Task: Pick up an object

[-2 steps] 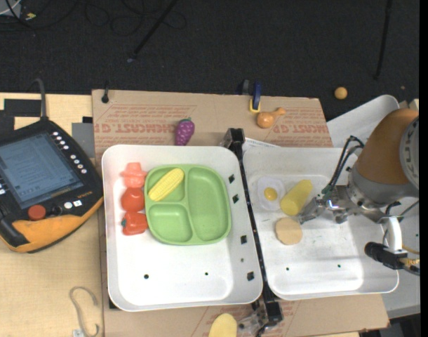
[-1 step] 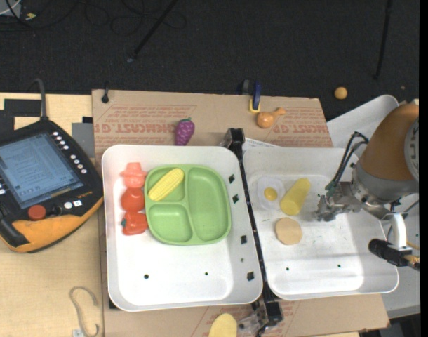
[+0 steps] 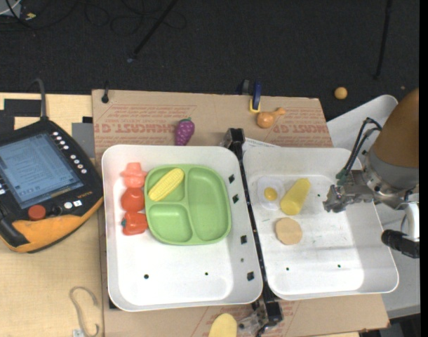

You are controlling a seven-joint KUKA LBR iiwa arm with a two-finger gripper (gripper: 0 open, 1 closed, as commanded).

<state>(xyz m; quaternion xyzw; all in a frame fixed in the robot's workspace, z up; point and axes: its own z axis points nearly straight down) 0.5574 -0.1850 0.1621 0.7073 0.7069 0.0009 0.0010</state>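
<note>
arm (image 3: 400, 146): comes in from the right over the right bin (image 3: 372, 276)
left bin (image 3: 172, 286): green divided plate (image 3: 200, 216) carrying a corn cob (image 3: 165, 183), red toys (image 3: 132, 199) beside it
right bin: yellow cylinder (image 3: 295, 196), tan disc (image 3: 288, 231), small yellow piece (image 3: 270, 194)
jaws (image 3: 333, 199): honestly can't tell if apart or together
target guess: the cylinder, just left of the jaws, long axis tilted near-upright in view

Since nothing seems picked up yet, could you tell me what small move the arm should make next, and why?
Probably shift the gripper left toward the yellow cylinder, then lower. That piece lies nearest in the right bin, apart from the tan disc.
</note>
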